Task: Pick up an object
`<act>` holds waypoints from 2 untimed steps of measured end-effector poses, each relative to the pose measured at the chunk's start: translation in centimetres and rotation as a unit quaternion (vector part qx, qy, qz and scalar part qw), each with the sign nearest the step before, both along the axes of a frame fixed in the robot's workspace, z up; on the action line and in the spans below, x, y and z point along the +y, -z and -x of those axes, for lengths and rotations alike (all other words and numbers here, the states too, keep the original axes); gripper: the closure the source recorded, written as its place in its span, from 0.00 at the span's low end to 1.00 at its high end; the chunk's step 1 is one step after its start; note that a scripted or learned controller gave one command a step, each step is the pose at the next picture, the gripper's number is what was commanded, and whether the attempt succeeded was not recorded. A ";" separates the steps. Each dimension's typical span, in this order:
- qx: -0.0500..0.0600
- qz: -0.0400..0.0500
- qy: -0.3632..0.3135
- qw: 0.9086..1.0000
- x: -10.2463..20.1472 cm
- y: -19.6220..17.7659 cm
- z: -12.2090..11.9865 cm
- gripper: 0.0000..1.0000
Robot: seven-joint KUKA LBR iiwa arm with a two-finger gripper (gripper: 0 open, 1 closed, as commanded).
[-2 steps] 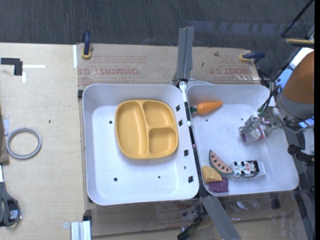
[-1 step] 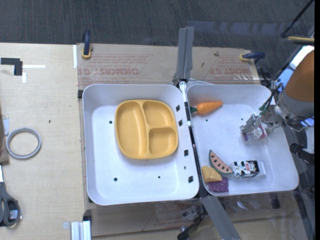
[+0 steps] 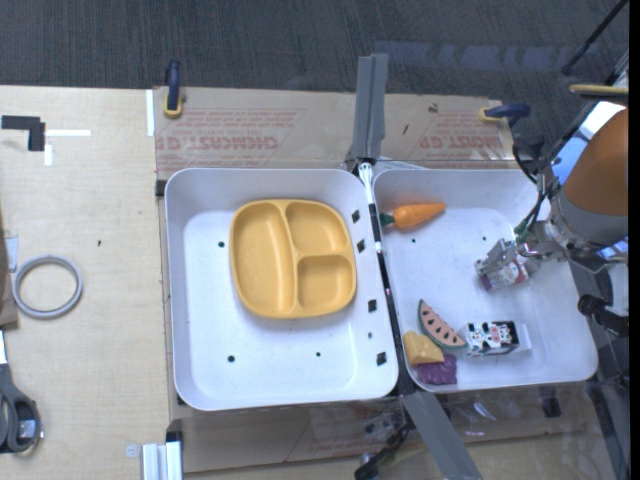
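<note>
Camera view: gripper (image 3: pixel 503 266) hangs low in the right bin (image 3: pixel 560 358) (finger state unclear). 4 objects share that bin: carrot (image 3: pixel 417 215), watermelon slice (image 3: pixel 440 325), cow-print box (image 3: pixel 493 337), purple piece (image 3: pixel 436 371).

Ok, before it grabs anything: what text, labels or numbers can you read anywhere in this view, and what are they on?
Red print on the cardboard sheet behind the left bin: upside down and mirrored, too blurred to quote.
Red print on the cardboard behind the right bin: the same, unreadable.
Black-and-white box in the right bin: markings too small to read.
The divided yellow plate, carrot and watermelon slice show no text.
</note>
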State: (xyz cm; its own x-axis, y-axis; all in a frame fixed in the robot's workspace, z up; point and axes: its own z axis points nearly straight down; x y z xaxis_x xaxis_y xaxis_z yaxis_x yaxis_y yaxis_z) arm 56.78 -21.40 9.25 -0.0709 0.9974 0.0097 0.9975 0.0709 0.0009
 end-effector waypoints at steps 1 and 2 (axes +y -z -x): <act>0.000 0.005 -0.064 0.998 5.1 -9.5 5.0 1.00; 0.000 0.005 -0.098 0.995 3.5 -7.8 3.3 1.00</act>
